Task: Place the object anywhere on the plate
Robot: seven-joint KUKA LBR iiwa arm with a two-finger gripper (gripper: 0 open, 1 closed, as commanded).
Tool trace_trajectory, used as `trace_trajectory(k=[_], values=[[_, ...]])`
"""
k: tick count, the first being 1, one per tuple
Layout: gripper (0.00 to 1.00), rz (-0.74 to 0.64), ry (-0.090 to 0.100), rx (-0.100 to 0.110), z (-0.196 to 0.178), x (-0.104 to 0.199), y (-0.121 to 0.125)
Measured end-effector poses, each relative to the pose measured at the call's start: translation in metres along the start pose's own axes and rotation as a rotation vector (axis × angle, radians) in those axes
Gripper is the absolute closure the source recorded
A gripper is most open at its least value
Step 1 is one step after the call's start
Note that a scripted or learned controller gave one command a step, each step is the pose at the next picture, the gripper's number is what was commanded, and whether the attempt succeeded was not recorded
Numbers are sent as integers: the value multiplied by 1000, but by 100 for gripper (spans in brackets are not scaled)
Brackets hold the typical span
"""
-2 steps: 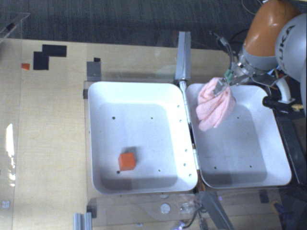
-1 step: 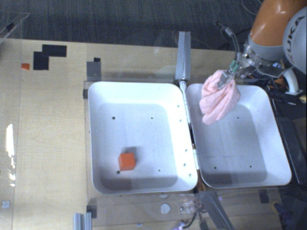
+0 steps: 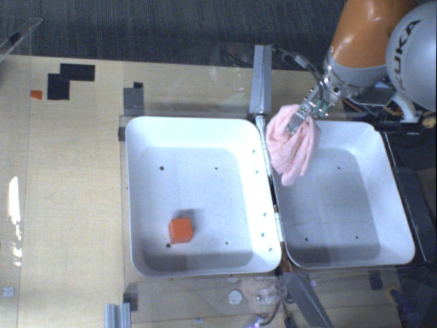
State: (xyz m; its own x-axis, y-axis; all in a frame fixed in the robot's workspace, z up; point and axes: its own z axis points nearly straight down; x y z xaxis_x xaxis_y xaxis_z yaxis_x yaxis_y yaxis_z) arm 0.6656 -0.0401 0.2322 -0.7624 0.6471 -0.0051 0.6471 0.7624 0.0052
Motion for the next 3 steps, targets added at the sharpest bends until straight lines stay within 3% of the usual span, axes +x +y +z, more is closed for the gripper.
trace_trajectory(k=[1, 2, 3], values=[[100, -400, -2, -3, -5, 38, 42], [100, -701, -1, -4, -7, 73, 79], [100, -703, 1, -3, 4, 116, 105]])
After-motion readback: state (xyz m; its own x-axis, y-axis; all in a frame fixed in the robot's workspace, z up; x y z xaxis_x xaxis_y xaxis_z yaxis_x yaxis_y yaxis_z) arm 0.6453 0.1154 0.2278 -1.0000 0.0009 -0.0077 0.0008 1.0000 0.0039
